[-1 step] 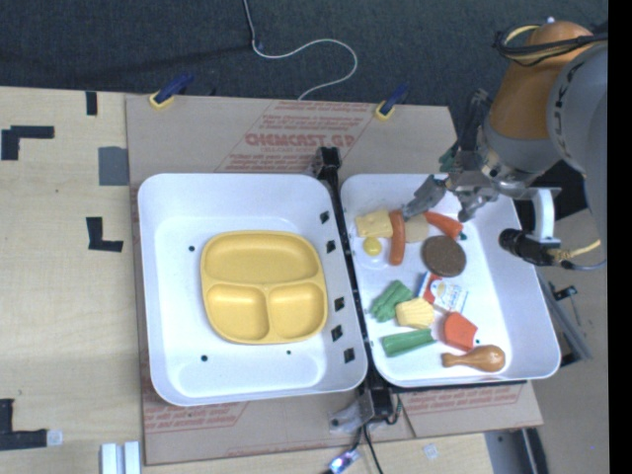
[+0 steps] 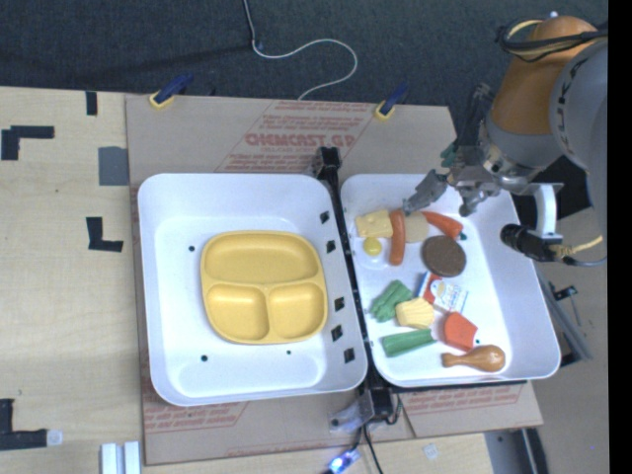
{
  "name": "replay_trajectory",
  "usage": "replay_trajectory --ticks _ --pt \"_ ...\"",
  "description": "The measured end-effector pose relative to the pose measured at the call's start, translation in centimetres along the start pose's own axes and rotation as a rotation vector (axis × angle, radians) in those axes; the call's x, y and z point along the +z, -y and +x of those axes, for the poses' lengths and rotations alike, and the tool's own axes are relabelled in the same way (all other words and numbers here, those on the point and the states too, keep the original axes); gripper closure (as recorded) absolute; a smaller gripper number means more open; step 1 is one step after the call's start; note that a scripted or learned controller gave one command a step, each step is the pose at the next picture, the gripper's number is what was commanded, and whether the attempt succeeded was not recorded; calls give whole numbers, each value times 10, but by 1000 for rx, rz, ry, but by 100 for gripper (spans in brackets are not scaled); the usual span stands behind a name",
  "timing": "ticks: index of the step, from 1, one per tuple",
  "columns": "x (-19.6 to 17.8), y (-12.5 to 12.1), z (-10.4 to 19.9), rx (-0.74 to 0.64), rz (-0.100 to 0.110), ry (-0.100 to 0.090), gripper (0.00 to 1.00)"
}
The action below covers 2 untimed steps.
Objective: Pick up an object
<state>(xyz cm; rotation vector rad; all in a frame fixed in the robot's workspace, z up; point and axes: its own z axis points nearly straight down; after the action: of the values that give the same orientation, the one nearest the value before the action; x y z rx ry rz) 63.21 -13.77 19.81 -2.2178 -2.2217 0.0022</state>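
The right bin (image 2: pixel 523 294) holds several toy foods: a red sausage (image 2: pixel 397 237), a yellow cheese wedge (image 2: pixel 371 223), an orange carrot piece (image 2: pixel 444 224), a brown round patty (image 2: pixel 443 256), green vegetables (image 2: pixel 391 297), a yellow chunk (image 2: pixel 415 312), a red-orange piece (image 2: pixel 457 330) and a brown drumstick (image 2: pixel 474 359). My gripper (image 2: pixel 444 201) hangs over the bin's far end, just above the carrot piece and right of the sausage's top. It is open with its fingers spread apart, and nothing sits between them.
The left bin (image 2: pixel 168 215) carries a yellow divided plate (image 2: pixel 265 286). Both bins rest on a cardboard sheet (image 2: pixel 286 136) held by clips. A white cable (image 2: pixel 306 52) loops over the dark mat behind. The arm's grey body (image 2: pixel 553 117) overhangs the right bin's far right corner.
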Motion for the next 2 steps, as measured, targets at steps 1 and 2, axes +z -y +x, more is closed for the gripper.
replay_trajectory --ticks 1,2 --pt "63 -3 -3 0 6 0 0" --pt "114 -4 -4 -1 -4 5 0"
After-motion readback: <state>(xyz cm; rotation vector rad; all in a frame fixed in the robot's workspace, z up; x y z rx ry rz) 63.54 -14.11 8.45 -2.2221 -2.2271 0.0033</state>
